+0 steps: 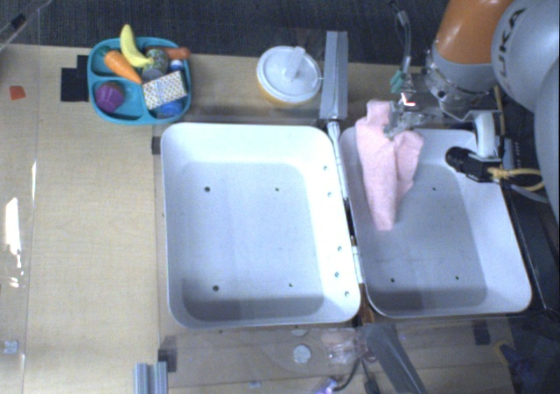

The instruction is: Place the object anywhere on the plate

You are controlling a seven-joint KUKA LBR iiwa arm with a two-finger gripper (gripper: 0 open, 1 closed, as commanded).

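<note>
The pink cloth (pixel 385 169) hangs long-axis downward over the right bin (pixel 490 287), its top bunched in the claw (pixel 404 117), which is clamped on it; the plate (pixel 138 81) lies far left on the bench (pixel 79 208)

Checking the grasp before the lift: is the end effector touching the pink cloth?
Touching. Camera view shows the end effector pinching the pink cloth's bunched top.

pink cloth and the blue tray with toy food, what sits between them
In the camera view, between the pink cloth and blue tray stands a white lidded cup, beside a grey metal post.
</note>
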